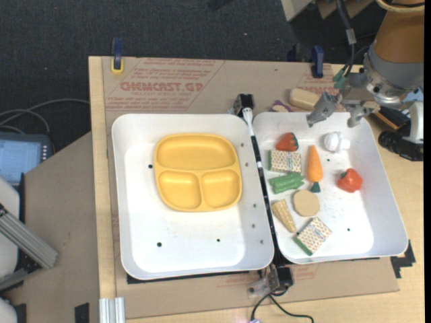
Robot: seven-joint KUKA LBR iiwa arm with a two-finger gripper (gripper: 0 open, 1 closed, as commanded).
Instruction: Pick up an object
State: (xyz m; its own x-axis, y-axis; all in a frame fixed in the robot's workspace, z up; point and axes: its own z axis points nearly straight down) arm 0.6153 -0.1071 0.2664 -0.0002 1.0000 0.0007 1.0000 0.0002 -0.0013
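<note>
Carrot (314, 164): smooth, tapered orange cone

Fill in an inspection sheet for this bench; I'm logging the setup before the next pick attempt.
Surface: cardboard-covered bench bearing left bin and right bin, side by side.
Job's things: in the right bin, toy carrot, red pepper, strawberry, white ball, round cracker, cone, green piece, two small packets.
Clutter: yellow divided plate in the left bin.
Grippers: claw open, above the right bin's far edge, holding nothing.
Cables: black cable at the near edge.
Surroundings: dark carpet.
</note>
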